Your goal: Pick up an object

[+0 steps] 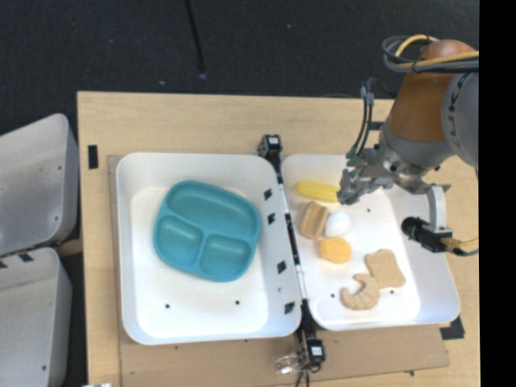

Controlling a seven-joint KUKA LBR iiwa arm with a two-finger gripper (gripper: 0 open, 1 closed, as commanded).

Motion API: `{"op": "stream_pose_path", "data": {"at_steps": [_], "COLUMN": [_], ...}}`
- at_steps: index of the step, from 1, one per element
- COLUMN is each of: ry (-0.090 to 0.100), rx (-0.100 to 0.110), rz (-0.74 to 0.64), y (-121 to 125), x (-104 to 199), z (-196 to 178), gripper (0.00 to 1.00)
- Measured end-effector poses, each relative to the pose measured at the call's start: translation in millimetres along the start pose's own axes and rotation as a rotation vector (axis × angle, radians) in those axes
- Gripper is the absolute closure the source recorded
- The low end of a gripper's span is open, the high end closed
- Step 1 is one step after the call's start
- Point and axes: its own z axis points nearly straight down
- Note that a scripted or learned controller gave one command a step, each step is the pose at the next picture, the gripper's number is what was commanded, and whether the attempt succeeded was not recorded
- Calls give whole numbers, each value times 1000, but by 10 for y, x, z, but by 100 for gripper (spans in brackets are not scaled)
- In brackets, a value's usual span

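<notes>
The right bin (419, 297) holds several small items. A yellow banana-like piece (316, 190) lies at its far left, with a tan block (313, 219) and a white egg-like ball (338, 223) just in front of it. An orange ball (335, 251) sits below those. Two flat tan biscuit shapes (384, 268) (359, 295) lie toward the front. My gripper (351, 187) hangs low over the far part of this bin, right beside the banana's right end and just above the white ball. Nothing is visibly held in it.
The left bin (145, 305) carries a blue sectioned plate (208, 230). Black clips (270, 145) run along the divider between the bins. The arm's grey body and orange band (419, 107) rise over the right bin's far right corner, with a cable (439, 239) beside it.
</notes>
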Motion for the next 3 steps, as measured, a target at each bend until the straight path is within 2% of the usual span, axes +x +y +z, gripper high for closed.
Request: {"op": "stream_pose_path", "data": {"at_steps": [1,2,3], "ry": [1,0,2], "rx": [-1,0,0], "rz": [-1,1,-2], "y": [40,150,234], "x": [564,1081,1623], "z": [-130,-49,-192], "gripper": [100,100,100]}}
